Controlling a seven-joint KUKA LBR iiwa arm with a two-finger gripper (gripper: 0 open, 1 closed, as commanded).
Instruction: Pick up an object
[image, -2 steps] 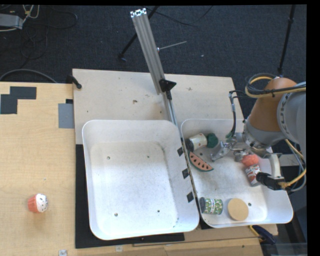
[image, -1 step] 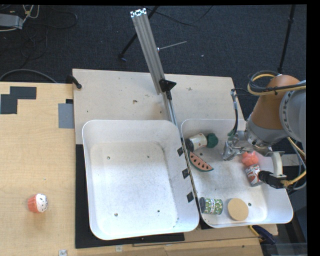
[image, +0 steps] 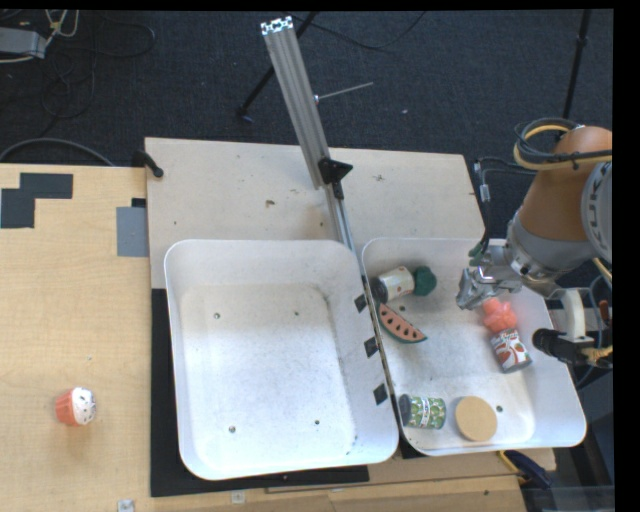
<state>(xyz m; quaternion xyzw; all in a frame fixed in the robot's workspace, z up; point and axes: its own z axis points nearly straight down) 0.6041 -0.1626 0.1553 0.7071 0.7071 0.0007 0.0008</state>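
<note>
My gripper (image: 478, 290) hangs over the upper right part of the right bin (image: 560, 425), under the orange wrist band. Just below and to its right lies a red and white bottle (image: 505, 335), whose red top is close to the gripper; contact between them is unclear. A cream bottle with a green cap (image: 402, 282) lies on its side at the bin's upper left. A watermelon slice (image: 403, 327) rests below it. A small green can (image: 424, 412) and a tan round disc (image: 477, 418) sit along the bin's near edge.
The left bin (image: 180, 300) sits beside the right one, with black clips along the shared rim. A slanted aluminium bar (image: 305, 110) rises behind the bins. A small red and white toy (image: 76, 407) lies on the wooden bench at far left.
</note>
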